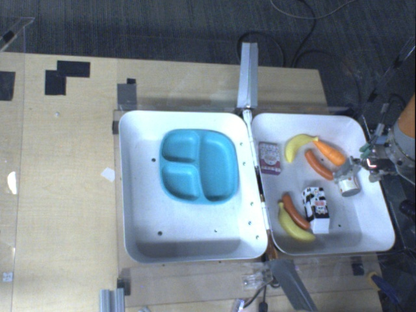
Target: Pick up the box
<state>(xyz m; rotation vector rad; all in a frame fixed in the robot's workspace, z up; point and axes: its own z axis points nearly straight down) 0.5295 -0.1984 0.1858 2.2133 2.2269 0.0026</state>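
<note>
At the right bin's (374, 242) right side the gripper (349, 182) hangs low over the floor; whether it is open or closed I cannot tell. Just left of it lie a carrot (329, 153) and a sausage (318, 164). The box (316, 208), black and white, lies nearer the front, touching a banana (294, 227). The left bin (140, 194) holds a blue tray (198, 165)

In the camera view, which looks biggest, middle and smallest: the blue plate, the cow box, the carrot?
1. blue plate, biggest by far.
2. cow box.
3. carrot, smallest, though it looks close to the box, so I'm less sure of these two.
</note>
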